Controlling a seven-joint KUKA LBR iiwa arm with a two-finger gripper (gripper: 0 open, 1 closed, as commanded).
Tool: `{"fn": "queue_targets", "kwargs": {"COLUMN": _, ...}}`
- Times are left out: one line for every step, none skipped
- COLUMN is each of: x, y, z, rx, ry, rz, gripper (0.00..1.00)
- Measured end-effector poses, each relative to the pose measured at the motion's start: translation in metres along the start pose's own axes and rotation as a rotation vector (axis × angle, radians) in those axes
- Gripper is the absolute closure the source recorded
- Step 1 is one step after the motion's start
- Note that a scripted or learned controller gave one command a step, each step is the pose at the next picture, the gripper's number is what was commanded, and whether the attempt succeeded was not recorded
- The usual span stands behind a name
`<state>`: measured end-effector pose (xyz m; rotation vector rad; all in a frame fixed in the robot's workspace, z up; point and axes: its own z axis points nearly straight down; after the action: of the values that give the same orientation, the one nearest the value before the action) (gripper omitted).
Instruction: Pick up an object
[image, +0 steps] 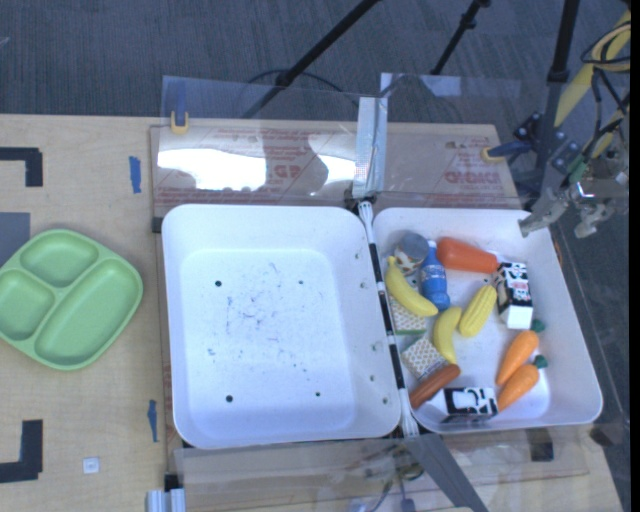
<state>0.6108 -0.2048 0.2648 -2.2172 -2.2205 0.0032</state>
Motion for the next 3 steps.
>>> {"fn": "queue_targets", "kwargs": {"x": -0.019, "y": -0.033, "z": 0.11, "rx": -0.002, "ry": -0.001, "rz": 0.0, "gripper": 0.0}}
{"fn": "queue_targets", "kwargs": {"x": -0.018, "y": -0.02, "z": 0.121, "rx": -0.028, "ry": -0.007, "rz": 0.0, "gripper": 0.0}}
{"fn": "queue_targets", "kwargs": {"x": -0.017, "y": -0.018, "z": 0.124, "rx": -0.038, "ry": -0.009, "rz": -0.017, "gripper": 0.0}}
